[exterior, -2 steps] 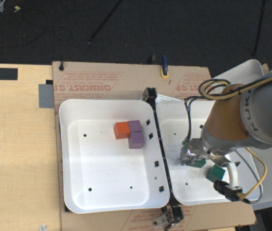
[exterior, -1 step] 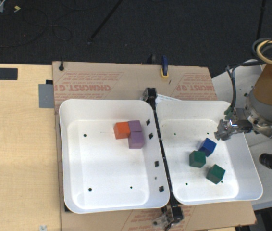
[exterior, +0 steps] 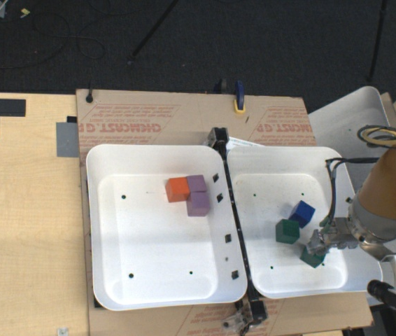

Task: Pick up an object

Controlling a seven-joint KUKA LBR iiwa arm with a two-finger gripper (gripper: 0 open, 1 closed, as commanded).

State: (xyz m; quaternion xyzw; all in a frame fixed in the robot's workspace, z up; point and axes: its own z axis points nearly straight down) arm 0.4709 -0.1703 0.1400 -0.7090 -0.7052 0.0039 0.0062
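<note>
A dark green block (exterior: 313,258) lies in the right bin (exterior: 292,291), touching the end effector (exterior: 320,244); whether it is clenched or released cannot be told. Nearby sit a second green block (exterior: 287,231) and a blue block (exterior: 301,213). The left bin (exterior: 107,229) holds an orange block (exterior: 178,189) and two purple blocks (exterior: 198,203).
</note>
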